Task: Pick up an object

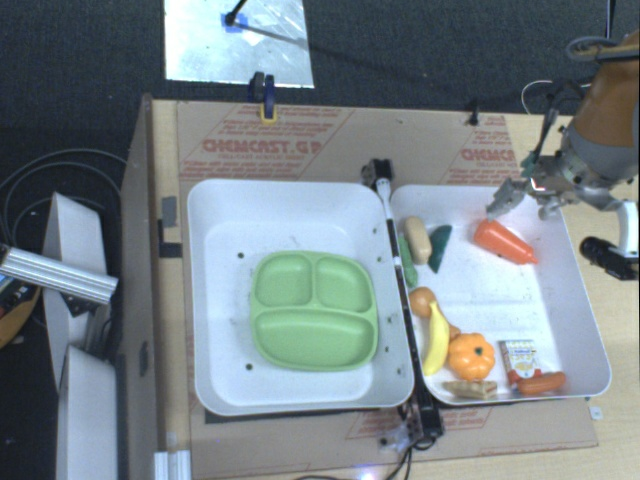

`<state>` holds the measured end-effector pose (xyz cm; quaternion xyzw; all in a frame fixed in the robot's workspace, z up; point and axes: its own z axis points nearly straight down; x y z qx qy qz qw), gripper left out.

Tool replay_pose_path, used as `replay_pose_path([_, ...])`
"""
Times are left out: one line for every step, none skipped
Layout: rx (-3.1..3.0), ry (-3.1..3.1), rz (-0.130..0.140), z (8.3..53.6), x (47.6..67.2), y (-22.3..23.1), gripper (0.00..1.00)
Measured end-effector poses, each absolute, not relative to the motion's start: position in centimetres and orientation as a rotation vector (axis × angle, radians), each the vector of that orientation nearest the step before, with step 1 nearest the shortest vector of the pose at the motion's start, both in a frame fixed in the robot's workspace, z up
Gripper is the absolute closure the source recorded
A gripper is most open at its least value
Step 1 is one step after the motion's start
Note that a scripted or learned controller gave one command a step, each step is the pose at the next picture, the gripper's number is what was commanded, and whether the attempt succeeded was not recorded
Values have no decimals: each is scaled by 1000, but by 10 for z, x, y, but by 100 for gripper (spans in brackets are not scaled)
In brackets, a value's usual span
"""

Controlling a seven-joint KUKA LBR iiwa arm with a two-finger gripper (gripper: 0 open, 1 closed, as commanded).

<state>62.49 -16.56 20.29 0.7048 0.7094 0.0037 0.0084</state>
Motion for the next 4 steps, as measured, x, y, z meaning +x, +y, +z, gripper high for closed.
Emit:
replay_pose_path([2213,2224,2,92,649,-185,0])
replay_pose_path([2210,2226,2,106,649,-184,100])
replay_pose_path([2211,2226,5,157,670,-142,100])
replay_pose_path([2217,2228,0,209,635,-69,100])
